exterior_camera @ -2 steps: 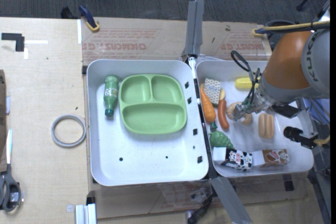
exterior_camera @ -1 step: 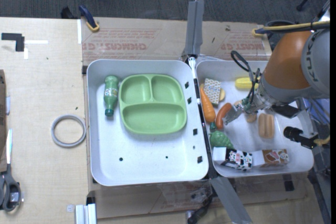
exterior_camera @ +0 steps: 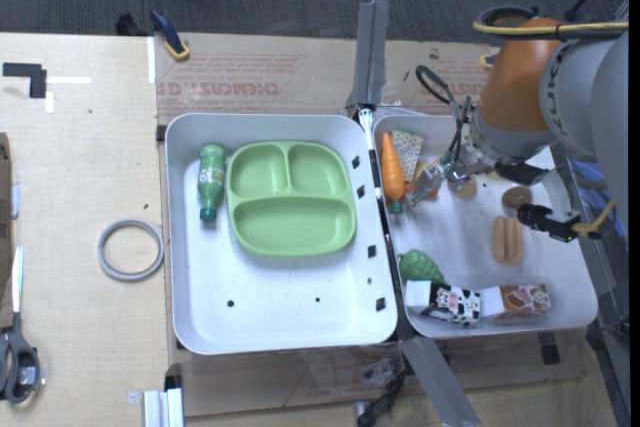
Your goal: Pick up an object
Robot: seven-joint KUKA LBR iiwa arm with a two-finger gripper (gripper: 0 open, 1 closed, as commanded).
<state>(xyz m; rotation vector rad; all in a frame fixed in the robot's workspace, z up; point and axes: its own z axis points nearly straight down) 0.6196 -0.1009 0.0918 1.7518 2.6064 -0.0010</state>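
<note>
We see the gripper (exterior_camera: 432,183) low in the right bin (exterior_camera: 560,310), near its far left corner. Its metal fingers (exterior_camera: 427,179) point toward the carrot (exterior_camera: 392,170), but we cannot tell if they are released or clenched; nothing is clearly between them. The one carrot lies along the left wall of this bin, just beside the fingers. Behind it, in the far left corner, is one speckled card (exterior_camera: 407,148).

In the middle of the right bin lie one hot dog (exterior_camera: 507,240) and one small brown round piece (exterior_camera: 516,198). Along the near edge we count one green broccoli (exterior_camera: 420,266), one black-and-white cow box (exterior_camera: 456,302) and one brown snack pack (exterior_camera: 521,297).

The left bin (exterior_camera: 270,315) has one green divided plate (exterior_camera: 292,197) in its far half and one green bottle (exterior_camera: 210,180) beside the plate, near the left wall.

On the bench (exterior_camera: 70,165), left of the bins, there are one grey ring (exterior_camera: 131,248) and one pair of scissors (exterior_camera: 20,360) at the left edge.
</note>
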